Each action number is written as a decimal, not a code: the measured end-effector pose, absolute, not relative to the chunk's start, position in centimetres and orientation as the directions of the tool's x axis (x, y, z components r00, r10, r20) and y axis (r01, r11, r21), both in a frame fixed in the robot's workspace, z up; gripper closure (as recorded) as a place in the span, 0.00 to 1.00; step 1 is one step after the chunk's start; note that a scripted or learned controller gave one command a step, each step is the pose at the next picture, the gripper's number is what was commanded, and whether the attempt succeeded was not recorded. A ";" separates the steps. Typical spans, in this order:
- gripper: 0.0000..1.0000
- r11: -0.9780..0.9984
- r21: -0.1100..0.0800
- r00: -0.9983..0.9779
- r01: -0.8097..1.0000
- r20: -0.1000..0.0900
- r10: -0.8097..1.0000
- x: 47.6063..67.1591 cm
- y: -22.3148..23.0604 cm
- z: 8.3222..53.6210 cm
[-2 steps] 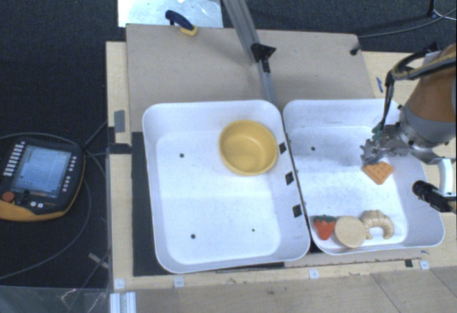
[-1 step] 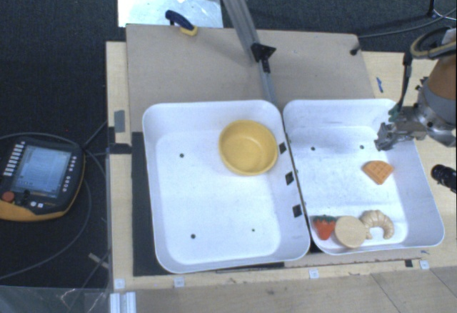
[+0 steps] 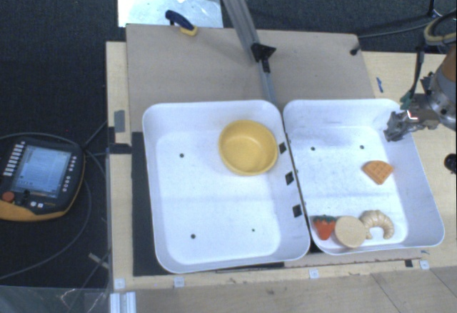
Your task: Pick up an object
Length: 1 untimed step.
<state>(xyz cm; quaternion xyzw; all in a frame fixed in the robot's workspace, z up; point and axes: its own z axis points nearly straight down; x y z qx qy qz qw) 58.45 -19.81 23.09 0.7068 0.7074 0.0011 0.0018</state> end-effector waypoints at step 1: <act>1.00 0.005 0.002 -0.005 1.000 0.001 1.000 60.0 -15.1 24.0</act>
